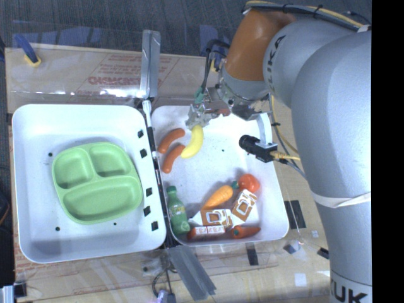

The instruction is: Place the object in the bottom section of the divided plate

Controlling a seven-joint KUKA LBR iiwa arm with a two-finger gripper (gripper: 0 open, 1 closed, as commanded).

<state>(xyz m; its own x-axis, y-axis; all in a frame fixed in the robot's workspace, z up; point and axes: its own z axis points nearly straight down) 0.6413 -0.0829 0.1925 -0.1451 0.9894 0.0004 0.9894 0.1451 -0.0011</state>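
Below the jaws [199, 115], banana [193, 142] steeply slanted.

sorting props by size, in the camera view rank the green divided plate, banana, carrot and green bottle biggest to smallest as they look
1. green divided plate
2. banana, carrot and green bottle: all look about alike, too close to rank.

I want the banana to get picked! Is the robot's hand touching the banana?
Touching. In the camera view, the gripper sits right on the top end of the banana in the right bin, with no gap showing between them.
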